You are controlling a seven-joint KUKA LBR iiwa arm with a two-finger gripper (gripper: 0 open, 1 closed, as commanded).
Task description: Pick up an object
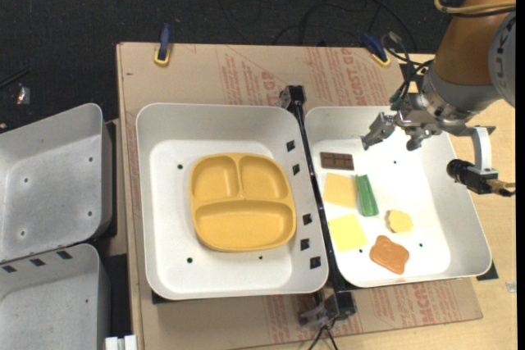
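The small dark brown rectangular bar [335, 161] lay flat in the shallow white right-hand bin [459, 258], close to that bin's left wall and in its upper part. The claw [396, 131] hung above the same bin, up and to the right of the brown bar and clearly apart from it, with its two dark fingers [374, 132] spread wide and nothing between them.

Just below the brown bar sat a pale yellow square slice [339, 190], and touching that slice's right edge lay a green stick-shaped piece [366, 196], nearly upright in the view. Further below the brown bar rested a second yellow square slice [347, 232]. Down and to the right of the bar were a small yellow rounded lump [399, 220] and, lower still, an orange-brown breaded-looking piece [389, 254]. These things crowded the bin's left and lower half; the floor to the right of the brown bar, under the claw, lay bare and open.

Left of the brown bar, across the black divider strip [310, 176], the other white bin [156, 201] held a yellow plastic divided plate [243, 202] at its middle, with free floor all round it. Both bins stood on the brown cardboard-covered tabletop [230, 65].
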